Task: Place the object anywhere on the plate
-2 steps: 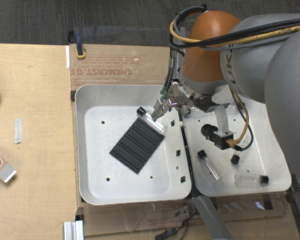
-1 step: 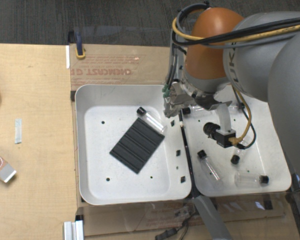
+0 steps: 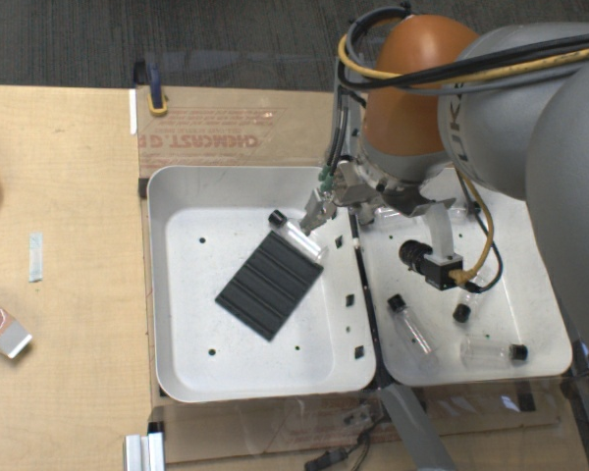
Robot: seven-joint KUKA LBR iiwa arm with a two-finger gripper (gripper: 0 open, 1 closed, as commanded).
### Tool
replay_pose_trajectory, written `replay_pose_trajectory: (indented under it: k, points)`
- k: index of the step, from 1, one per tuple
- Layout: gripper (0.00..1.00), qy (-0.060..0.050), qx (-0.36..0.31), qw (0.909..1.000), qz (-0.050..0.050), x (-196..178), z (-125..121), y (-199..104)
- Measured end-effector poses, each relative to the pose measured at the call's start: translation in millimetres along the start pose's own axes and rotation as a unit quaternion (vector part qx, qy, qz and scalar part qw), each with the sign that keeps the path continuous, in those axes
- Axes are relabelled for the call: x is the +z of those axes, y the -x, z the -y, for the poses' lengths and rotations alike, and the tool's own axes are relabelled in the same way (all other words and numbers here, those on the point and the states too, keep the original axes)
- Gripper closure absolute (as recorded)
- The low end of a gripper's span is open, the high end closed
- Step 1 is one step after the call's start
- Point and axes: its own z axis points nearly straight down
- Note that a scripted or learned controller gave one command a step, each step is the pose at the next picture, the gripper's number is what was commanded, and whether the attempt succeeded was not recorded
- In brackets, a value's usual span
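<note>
Smooth, glossy white plastic in the left bin (image 3: 177, 361) and right bin (image 3: 530, 292). Matt black, ribbed, rubbery-looking surface on the plate (image 3: 268, 286) at frame centre. Clear, shiny plastic or glass on the tube with black cap (image 3: 293, 232) at its upper corner. Pale matt wood grain on the bench (image 3: 69, 184) at left. Dull brown cardboard (image 3: 216, 140) above. Glossy orange band (image 3: 417, 52), satin grey arm (image 3: 540, 106) at upper right.

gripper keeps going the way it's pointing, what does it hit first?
Likely the clear vial just beyond the gripper, lying at the ribbed black plate's upper corner in the left bin. Depth is unclear from this slanted view.
</note>
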Motion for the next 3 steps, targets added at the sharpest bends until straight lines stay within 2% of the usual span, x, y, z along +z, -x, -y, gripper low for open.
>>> replay_pose_trajectory:
  k: [1,2,3]
  points:
    - [1.00,-0.001,0.000,1.0000,0.001,-7.8,0.0,2.1]
    - [0.00,-0.001,0.001,1.0000,0.001,-7.7,0.0,2.1]
    - [1.00,-0.002,0.001,1.0000,0.002,-15.8,0.0,4.0]
